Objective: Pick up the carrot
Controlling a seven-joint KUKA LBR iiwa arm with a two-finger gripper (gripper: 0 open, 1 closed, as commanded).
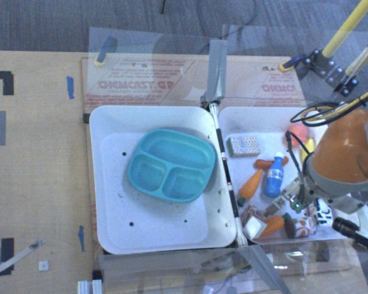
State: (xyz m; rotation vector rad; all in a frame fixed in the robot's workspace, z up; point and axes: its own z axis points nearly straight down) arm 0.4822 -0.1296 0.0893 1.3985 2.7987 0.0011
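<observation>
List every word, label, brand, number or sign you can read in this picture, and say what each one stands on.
"CHEMCAST GP", in faint red print seen mirrored, on the clear acrylic sheet behind the left white bin.
More red print on the clear sheet behind the right white bin: too blurred to read.
Small blue bottle's label: too small to read.
Teal divided plastic tray: no text.
</observation>
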